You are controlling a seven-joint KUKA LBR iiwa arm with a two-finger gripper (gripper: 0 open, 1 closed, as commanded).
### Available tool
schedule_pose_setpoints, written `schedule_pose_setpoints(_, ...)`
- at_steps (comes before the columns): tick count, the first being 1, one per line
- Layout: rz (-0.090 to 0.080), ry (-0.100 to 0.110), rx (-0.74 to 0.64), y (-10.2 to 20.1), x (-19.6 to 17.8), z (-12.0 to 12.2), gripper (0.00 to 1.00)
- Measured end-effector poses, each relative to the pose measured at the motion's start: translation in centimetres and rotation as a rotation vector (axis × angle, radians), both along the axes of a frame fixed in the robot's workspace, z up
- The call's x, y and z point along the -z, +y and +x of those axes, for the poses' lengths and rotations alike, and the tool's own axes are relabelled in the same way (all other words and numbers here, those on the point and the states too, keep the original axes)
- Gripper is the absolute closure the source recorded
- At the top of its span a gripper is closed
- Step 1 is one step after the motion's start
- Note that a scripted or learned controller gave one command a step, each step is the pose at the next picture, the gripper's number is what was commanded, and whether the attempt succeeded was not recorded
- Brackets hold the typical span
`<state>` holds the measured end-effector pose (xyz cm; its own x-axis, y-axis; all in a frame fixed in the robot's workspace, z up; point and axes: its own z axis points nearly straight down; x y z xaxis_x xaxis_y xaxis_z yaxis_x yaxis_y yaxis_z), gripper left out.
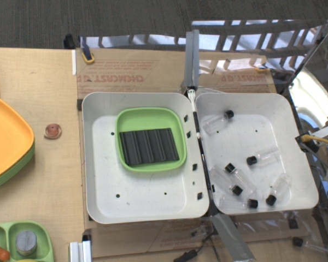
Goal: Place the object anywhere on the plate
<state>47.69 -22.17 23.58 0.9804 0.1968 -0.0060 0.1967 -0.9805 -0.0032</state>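
The left bin (98, 201) holds a green plate (150, 119) with a dark ribbed object (149, 146) lying on it. The right bin (295, 119), at 3 o'clock from it, contains several clear vials (262, 158) with black caps.

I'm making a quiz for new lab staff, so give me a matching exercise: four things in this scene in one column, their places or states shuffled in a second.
Things:
1. green plate
2. black ridged block
3. clear vials with black caps
4. orange plates

Places:
A. scattered in the right bin
B. stacked on the wooden bench, at the view's left edge
C. lying on the green plate
D. in the left bin, toward its far side

Pairs: 1-D, 2-C, 3-A, 4-B
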Motion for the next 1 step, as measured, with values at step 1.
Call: schedule_pose_setpoints(1,-0.001,-0.001,-0.002,-0.04,-0.29,0.01,0.00)
